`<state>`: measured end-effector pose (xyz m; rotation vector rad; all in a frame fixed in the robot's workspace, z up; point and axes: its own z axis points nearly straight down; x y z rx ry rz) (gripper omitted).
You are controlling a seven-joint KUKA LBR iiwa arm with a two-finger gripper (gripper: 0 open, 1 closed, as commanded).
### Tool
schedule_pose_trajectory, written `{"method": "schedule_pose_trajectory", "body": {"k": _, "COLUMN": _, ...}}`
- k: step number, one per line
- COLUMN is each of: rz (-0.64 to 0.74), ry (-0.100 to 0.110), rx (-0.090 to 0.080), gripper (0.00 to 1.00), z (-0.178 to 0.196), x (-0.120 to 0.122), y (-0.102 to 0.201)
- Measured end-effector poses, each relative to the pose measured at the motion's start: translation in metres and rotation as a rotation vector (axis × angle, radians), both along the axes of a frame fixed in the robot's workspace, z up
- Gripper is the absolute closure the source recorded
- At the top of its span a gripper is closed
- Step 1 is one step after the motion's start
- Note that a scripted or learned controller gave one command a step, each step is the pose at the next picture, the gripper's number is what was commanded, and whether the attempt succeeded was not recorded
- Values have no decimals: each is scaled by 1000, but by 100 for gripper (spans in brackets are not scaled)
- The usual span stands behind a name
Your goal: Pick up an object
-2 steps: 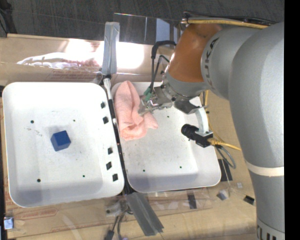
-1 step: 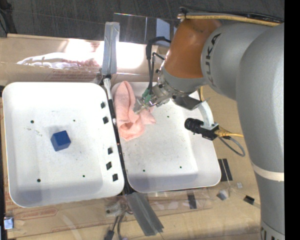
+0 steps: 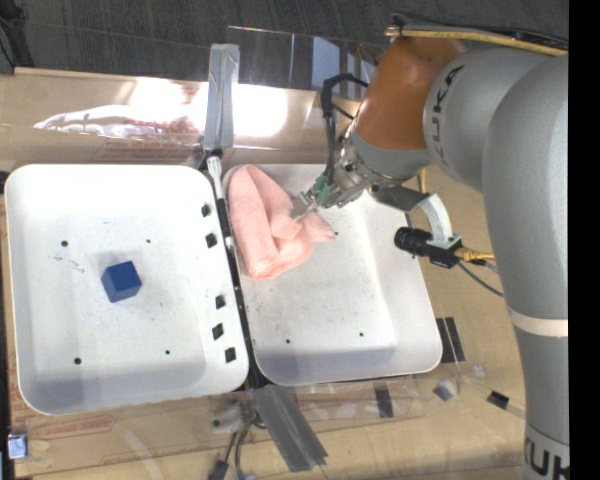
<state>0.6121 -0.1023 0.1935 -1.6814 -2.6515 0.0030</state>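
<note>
So the thing in play looks like the pink cloth [image 3: 267,223], a crumpled soft bundle lying in the right bin [image 3: 380,353], up around the 11 o'clock corner of it and snug against the divider between the two bins. The gripper [image 3: 308,208] is down at the cloth's 3 o'clock edge, tips right at a fold that sticks out toward the arm. Honestly can't tell from this angle whether it's got fabric pinched or is just touching the top, the tips are too small and blend into the cloth.

What could go sideways, my guess: cloth is floppy, so if it's only caught a thin outer fold, the bundle could unroll or slide free on the lift. Also the bulk sits tight to the bin wall, so dragging could snag it on the rim or the black clips along the divider.

Further out, at 9 o'clock in the left bin [image 3: 40,388], there's a small blue cube [image 3: 121,280] sitting alone, well apart from everything. The orange-banded arm [image 3: 410,88] comes in from 2 o'clock.
</note>
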Motion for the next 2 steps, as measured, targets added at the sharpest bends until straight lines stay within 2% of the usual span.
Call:
{"method": "schedule_pose_trajectory", "body": {"k": 1, "rz": 0, "ry": -1, "rx": 0, "gripper": 0, "z": 0, "x": 0, "y": 0}}
{"method": "schedule_pose_trajectory", "body": {"k": 2, "rz": 66, "ry": 1, "rx": 2, "gripper": 0, "z": -88, "x": -35, "y": -35}}
